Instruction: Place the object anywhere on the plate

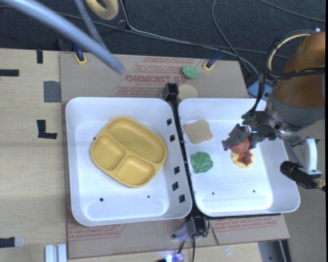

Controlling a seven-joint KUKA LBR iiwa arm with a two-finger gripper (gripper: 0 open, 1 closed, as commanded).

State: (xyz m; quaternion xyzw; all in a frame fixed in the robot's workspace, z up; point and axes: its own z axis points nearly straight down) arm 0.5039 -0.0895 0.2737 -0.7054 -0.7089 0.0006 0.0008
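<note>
While the gripper (241, 141) hangs low in the right bin (284, 201), how its fingers stand I cannot tell, with a red-and-yellow toy food piece (243, 156) just beneath them, so grasping seems in hand, then carrying leftward to the yellow divided plate (129, 152).
</note>
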